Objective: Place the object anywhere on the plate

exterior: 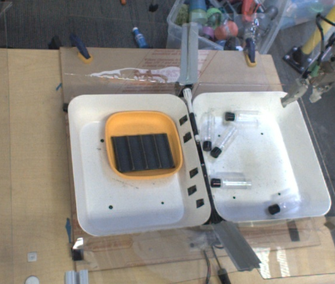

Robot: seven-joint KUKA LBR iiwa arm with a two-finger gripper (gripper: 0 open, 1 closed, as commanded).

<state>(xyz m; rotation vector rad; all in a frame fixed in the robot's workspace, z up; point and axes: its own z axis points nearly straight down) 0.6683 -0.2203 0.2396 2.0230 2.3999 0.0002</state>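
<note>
Vials (225,139) lie scattered in the right bin (309,158); orange plate (115,126), at nine o'clock from them, carries a black ridged block (142,152). Hand (309,87) hovers at one o'clock, grip unclear. Placement seemingly not begun.

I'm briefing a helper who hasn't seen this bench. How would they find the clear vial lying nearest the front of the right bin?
Start at the right white bin, beside the bin with the orange plate. Go to its front right corner: the vial lies there alone. The other vials lie nearer the divider, farther back.
</note>
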